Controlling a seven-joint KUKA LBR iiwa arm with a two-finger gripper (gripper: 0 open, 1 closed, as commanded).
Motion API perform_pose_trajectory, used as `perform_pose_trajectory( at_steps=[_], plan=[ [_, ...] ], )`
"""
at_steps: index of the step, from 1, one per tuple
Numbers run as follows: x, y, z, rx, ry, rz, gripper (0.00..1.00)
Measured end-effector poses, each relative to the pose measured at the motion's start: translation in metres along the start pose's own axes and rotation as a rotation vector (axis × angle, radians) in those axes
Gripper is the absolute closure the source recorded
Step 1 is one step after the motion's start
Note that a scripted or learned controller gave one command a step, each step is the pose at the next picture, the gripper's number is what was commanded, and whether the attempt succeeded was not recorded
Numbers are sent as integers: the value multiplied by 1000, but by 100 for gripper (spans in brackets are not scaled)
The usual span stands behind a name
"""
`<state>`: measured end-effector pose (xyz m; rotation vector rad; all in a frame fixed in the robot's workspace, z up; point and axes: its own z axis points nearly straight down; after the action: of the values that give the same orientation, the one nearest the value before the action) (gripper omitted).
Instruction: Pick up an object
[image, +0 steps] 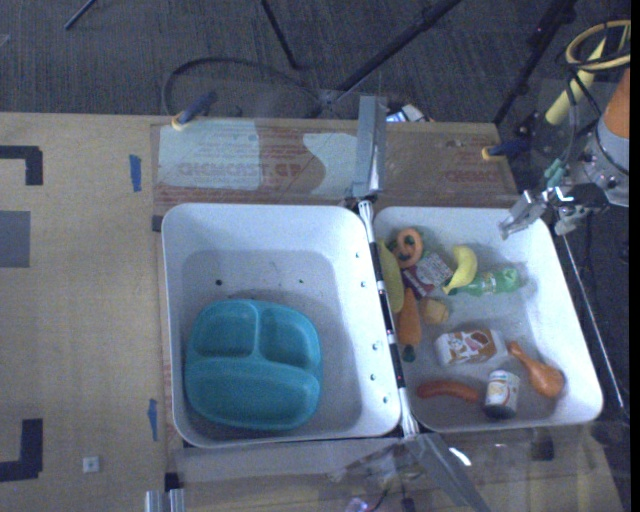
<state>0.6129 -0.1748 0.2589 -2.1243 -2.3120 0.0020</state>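
Gripper (540, 208): poised at right bin's (580, 340) far corner, grip state indeterminate; banana (461, 267) lies down-left, axis slanted.

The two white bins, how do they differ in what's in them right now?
The left bin holds one thing, a teal divided plate lying flat toward its near side. The right bin holds many small items, among them a yellow banana, a green bottle and a small jar, spread across its floor. The gripper sits above the right bin's far corner, away from the left bin. Both bins are shallow, white and similar in size.
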Motion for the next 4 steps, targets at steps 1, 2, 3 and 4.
perform_pose_trajectory(
  at_steps=[1, 2, 3, 4],
  plan=[
    [-26, 19, 165, -1, 0, -220, 0],
    [-27, 19, 156, -3, -1, -218, 100],
    [-27, 19, 156, -3, -1, -217, 0],
    [-6, 40, 174, -5, -3, -203, 0]
  ],
)
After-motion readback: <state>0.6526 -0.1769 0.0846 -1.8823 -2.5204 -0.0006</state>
